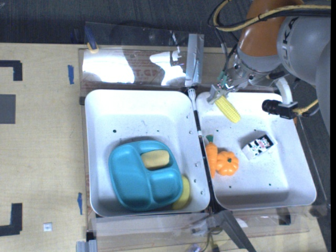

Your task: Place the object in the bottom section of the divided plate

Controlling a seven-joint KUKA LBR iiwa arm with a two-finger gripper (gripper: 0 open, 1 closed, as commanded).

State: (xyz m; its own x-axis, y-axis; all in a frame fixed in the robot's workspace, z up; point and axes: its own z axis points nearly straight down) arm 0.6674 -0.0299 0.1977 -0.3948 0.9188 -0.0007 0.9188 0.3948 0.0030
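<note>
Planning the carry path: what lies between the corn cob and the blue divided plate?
In the camera view, the bins' adjoining rims lie between the corn cob and the blue divided plate.

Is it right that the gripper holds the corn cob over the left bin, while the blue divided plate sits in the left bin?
No. In the camera view the gripper holds the corn cob over the right bin. The blue divided plate does sit in the left bin.
</note>
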